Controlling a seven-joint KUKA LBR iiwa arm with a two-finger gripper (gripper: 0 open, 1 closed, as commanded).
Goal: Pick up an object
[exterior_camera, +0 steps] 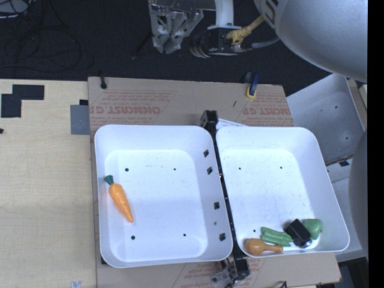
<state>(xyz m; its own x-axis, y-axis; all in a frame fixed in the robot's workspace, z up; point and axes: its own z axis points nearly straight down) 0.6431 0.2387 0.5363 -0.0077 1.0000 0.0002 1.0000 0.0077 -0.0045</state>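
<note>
**Claw parked high, nothing held**

The claw (174,32) hangs beyond the far edge of both bins; whether it is open or closed, I cannot tell. Well below it, a toy carrot (120,201) lies by the left bin's (150,138) outer wall. Reaching there, a finger could catch that wall and miss the carrot.
</note>
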